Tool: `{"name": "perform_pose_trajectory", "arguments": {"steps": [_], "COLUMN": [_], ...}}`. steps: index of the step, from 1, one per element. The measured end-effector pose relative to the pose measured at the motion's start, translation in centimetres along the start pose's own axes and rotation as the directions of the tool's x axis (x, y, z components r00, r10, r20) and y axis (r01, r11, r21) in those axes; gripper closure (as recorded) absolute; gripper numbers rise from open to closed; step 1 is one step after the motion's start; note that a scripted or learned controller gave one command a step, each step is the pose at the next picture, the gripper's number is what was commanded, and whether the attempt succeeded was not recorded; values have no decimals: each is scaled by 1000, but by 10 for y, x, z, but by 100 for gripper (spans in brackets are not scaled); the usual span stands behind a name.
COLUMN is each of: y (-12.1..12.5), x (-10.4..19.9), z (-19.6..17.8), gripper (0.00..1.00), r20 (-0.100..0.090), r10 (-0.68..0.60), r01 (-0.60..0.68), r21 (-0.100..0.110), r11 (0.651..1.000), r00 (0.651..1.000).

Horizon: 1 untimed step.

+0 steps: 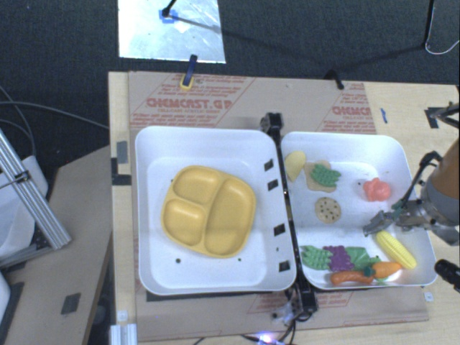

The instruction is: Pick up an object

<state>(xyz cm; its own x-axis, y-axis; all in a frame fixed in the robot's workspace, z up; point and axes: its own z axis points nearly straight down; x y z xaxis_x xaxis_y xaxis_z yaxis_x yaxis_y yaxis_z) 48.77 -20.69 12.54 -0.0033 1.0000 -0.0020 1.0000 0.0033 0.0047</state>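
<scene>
My gripper reaches in from the right edge over the right bin, low above the bin floor. It is open, with nothing between its fingers. Just below it lies a yellow corn cob. A pink-red toy food sits a little above it. Further left are a round cookie, a toast with green topping and a yellow lemon-like piece. Along the bin's front lie an orange carrot, purple grapes and green vegetables.
The left bin holds a yellow divided plate. A black divider runs between the bins. A metal frame stands at the far left, beyond the bench.
</scene>
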Motion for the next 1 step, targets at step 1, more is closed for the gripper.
{"name": "perform_pose_trajectory", "arguments": {"steps": [1], "y": [0], "x": [1], "z": [43], "gripper": [0], "r20": [-3], "r10": [2], "r01": [-2], "r21": [6], "r11": [1000], "r00": [1000]}}
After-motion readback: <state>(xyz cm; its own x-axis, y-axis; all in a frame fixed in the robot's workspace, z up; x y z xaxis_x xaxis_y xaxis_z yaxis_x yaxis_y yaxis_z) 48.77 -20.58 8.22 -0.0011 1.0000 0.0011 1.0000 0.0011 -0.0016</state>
